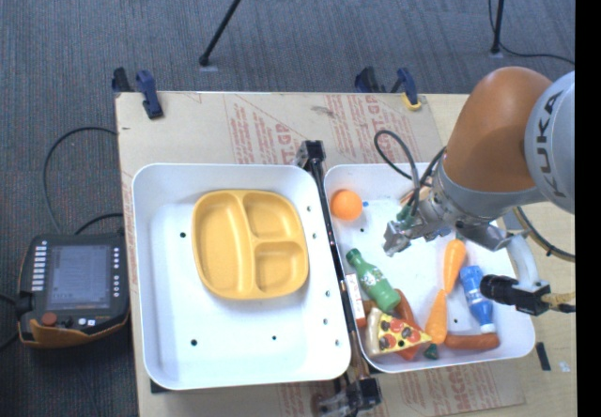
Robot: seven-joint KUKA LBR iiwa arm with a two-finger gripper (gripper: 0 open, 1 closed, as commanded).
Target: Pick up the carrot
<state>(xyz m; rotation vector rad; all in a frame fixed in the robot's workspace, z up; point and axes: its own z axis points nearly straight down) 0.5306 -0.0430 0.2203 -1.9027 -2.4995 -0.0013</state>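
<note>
Two slim orange carrot-like pieces lie in the right bin. One carrot lies just right of my gripper. The other carrot lies lower, pointing toward the bin's front edge. My gripper hangs low over the middle of the right bin, left of the upper carrot and apart from it. Nothing shows held in it. The arm's orange band covers the bin's far right corner.
An orange ball sits at the right bin's back left. A green bottle, a pizza slice, a blue bottle and a sausage crowd the front. The left bin holds a yellow divided plate.
</note>
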